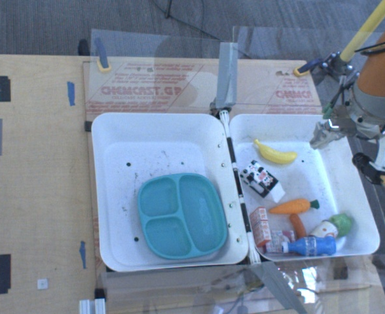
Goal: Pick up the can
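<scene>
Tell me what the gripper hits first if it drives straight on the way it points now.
The gripper points down-left over the right bin's upper right. Straight on, it would probably meet the bin floor near the banana, perhaps the banana itself; depth is hard to judge from above.

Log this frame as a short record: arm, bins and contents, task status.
arm: enters from the right, gripper above the right bin's far right corner
left bin: teal tray
right bin: banana, cow-print carton, carrot, red box, blue bottle, green and white toy
can: none clearly identifiable
status: nothing seen in the gripper
</scene>
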Motion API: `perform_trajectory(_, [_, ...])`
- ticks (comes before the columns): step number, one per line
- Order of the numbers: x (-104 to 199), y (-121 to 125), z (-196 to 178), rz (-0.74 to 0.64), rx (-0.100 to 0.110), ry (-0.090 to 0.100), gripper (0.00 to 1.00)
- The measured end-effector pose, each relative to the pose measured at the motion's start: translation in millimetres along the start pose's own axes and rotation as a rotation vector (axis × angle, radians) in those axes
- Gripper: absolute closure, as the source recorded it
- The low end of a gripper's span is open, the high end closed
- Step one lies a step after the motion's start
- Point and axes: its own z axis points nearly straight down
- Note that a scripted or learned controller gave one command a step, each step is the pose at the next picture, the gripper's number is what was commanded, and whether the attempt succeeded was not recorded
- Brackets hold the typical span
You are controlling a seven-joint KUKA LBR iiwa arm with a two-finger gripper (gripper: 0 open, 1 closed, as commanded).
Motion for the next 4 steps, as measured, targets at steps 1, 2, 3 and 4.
perform_trajectory(1, [0.3,-0.1,0.3,-0.001,0.001,0.0,0.0])
perform_trajectory(2, [6.0,-77.2,80.3,-0.043,-0.002,0.001,0.0])
perform_trajectory(3, [-20.7,-88.6,-8.3,-0.115,0.0,0.0,0.0])
perform_trajectory(4, [-21.6,-64.1,-50.9,-0.211,-0.001,0.0,0.0])
